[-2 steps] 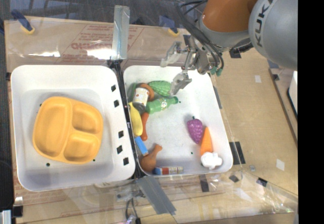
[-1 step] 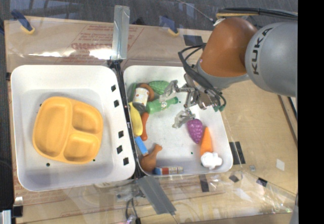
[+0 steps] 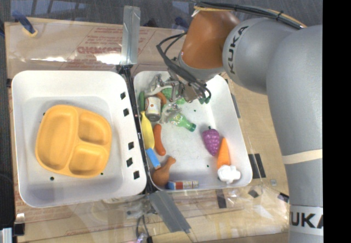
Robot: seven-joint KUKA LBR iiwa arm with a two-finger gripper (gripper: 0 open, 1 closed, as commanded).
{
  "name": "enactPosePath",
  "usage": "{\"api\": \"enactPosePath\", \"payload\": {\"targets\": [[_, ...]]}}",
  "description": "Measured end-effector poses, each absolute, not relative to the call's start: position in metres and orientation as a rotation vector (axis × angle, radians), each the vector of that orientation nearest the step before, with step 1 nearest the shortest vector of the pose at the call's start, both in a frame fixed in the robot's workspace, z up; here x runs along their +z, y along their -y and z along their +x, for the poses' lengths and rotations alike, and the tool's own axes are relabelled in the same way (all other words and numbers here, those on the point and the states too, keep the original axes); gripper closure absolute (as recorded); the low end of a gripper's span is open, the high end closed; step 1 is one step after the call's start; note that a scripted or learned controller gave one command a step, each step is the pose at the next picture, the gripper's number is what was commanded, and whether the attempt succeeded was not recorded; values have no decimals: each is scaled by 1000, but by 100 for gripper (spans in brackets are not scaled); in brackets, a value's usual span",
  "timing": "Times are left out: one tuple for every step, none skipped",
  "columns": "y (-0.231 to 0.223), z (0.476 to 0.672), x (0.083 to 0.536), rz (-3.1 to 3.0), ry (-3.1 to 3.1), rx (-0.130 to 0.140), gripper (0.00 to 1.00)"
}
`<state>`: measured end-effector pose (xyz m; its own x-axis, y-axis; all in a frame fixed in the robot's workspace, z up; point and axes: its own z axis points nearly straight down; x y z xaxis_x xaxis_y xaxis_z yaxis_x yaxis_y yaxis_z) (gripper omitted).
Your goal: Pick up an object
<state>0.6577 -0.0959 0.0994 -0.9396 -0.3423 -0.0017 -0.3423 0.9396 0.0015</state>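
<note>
A grey robot arm reaches into the right bin (image 3: 233, 126), its gripper (image 3: 174, 94) low near the far left corner, over a small can (image 3: 153, 108) and a green bottle (image 3: 182, 122). Whether the tool grasps anything cannot be told. A yellow tray (image 3: 73, 140) lies in the left bin (image 3: 33, 83).
</note>
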Motion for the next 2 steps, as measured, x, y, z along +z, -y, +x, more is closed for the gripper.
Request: {"api": "enactPosePath", "payload": {"targets": [[98,661,114,-545,-3084,-6,100],[118,659,174,-267,-3124,-3,100]]}}
